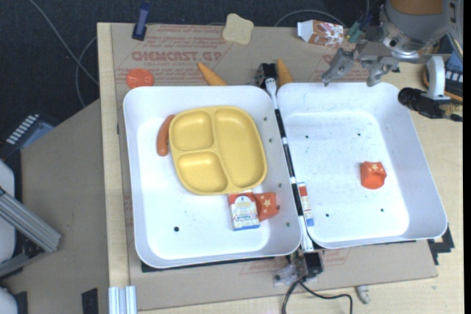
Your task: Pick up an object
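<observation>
The end effector [358, 68] hung spread open and empty over the right bin's [423, 158] far rim, well apart from the small red object [373, 175] awaiting pickup.

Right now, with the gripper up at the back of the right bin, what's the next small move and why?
Probably bring the gripper forward and down toward the red object. The gripper hangs open above the far rim of the right bin with nothing between its fingers, and the red object lies alone in that bin, away from its walls.
</observation>
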You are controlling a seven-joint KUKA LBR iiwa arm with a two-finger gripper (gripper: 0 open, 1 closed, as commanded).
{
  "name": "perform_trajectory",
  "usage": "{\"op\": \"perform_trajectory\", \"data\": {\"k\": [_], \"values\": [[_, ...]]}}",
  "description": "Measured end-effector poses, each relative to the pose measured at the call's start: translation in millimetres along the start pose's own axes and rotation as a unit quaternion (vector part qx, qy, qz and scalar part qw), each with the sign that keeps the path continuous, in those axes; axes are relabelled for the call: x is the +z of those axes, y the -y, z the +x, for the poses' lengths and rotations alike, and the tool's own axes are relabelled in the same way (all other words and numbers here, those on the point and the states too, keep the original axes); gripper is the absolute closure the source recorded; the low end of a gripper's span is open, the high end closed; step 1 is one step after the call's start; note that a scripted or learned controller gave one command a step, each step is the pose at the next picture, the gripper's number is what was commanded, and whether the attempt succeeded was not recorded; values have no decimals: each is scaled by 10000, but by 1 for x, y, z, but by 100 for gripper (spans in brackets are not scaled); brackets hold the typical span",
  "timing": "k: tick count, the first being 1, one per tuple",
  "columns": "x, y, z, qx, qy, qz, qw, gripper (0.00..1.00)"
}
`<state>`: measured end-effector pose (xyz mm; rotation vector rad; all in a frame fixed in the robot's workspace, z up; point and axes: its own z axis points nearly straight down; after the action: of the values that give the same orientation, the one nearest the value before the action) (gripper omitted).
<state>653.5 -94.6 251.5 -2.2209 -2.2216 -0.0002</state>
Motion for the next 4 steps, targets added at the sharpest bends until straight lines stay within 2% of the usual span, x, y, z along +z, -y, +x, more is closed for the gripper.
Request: {"op": "perform_trajectory", "data": {"k": [1,2,3,4], "values": [[68,79,-55,13,6,14,10000,0],[87,104,-93,10,2,9,10000,0],[167,129,-84,5,-2,6,10000,0],[157,129,-84,9,5,-12,10000,100]]}}
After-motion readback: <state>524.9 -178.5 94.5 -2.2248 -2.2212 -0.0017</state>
